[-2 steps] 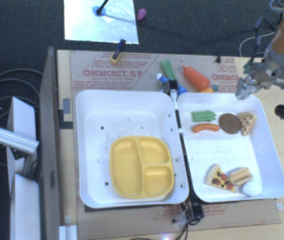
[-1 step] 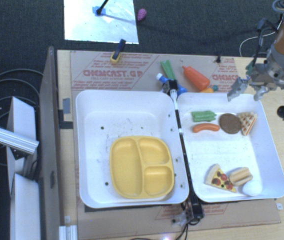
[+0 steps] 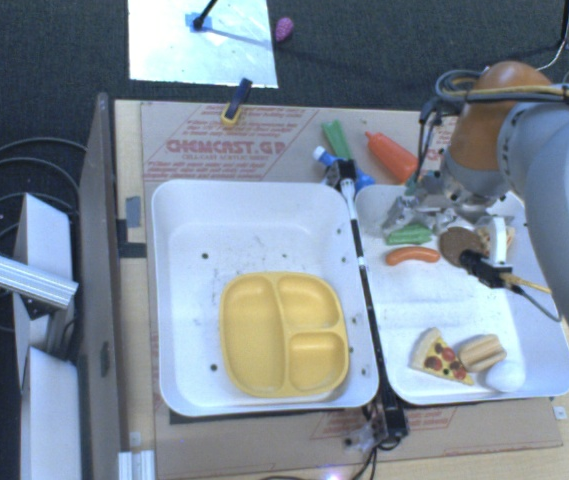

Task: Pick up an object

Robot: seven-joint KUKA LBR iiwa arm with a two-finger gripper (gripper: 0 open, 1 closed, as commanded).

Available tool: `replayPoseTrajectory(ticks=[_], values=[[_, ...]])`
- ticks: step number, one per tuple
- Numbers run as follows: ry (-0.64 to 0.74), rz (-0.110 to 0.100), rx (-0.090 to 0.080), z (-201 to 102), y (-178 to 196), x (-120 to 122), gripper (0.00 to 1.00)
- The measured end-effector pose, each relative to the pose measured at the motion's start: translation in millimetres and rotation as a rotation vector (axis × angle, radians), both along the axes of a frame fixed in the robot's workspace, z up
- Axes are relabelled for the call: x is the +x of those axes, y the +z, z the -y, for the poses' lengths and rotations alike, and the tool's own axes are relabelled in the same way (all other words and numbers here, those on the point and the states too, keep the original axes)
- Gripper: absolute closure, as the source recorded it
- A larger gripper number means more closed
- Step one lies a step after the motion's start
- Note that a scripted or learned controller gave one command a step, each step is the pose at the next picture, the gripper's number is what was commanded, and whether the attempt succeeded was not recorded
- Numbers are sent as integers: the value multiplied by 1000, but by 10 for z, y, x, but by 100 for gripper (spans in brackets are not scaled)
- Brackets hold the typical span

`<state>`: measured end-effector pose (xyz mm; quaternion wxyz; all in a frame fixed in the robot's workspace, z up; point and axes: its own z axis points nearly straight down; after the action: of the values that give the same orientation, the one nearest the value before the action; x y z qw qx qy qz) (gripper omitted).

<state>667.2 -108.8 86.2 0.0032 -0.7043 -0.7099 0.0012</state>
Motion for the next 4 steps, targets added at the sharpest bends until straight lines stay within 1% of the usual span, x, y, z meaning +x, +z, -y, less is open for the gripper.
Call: replayPoseTrajectory(ticks=[1, 2, 3, 4], values=[[-2, 9, -3, -138, -15, 19, 0], [-1, 14, -4, -128, 113, 36, 100], [-13, 8, -7, 703, -13, -156, 100], [-7, 21, -8, 803, 1198, -260, 100]])
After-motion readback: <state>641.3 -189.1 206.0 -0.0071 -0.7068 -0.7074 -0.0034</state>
